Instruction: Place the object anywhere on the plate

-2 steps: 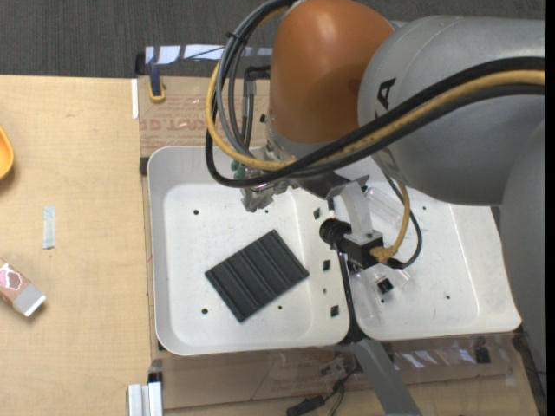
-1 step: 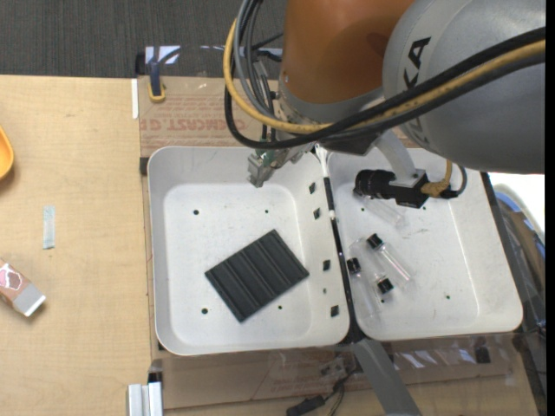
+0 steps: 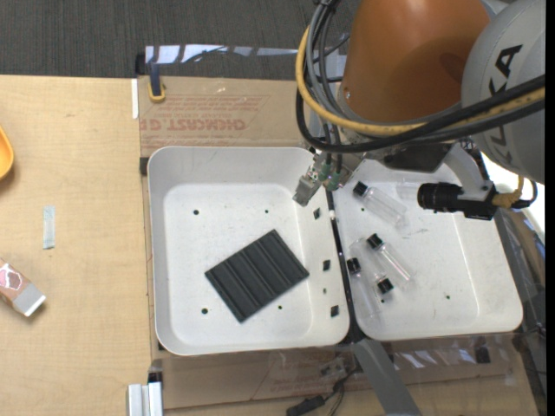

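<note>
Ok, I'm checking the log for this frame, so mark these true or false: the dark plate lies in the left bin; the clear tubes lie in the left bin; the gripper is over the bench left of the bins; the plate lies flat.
1. The plate lies in the left bin. True.
2. The clear tubes lie in the left bin. False: they lie in the right bin.
3. The gripper is over the bench left of the bins. False: it is over the left bin's upper right corner.
4. The plate lies flat. True.
</note>
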`<state>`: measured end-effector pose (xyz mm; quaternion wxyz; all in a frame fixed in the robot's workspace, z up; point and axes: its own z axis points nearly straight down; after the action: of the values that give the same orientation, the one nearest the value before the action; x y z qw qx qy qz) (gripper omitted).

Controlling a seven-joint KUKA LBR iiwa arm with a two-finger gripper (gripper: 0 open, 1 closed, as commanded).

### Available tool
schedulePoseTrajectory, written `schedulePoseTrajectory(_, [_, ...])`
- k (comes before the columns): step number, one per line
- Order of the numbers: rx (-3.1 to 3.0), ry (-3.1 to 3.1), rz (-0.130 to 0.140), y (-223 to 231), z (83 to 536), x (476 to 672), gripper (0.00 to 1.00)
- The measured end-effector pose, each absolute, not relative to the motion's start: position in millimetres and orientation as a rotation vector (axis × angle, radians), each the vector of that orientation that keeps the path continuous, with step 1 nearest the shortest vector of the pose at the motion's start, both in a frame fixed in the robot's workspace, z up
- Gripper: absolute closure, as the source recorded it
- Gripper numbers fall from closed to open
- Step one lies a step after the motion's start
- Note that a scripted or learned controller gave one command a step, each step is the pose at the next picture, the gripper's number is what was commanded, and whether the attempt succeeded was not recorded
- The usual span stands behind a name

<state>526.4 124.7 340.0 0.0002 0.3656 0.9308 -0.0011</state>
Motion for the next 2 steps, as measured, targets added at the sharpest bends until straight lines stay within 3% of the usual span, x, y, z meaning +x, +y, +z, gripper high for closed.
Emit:
schedulePoseTrajectory(1, [0.827, 3.031, -0.003, 95.1, 366.8, 478.4, 1.0])
schedulePoseTrajectory(2, [0.968, 2.99, -0.004, 147.6, 267.0, 477.7, 1.0])
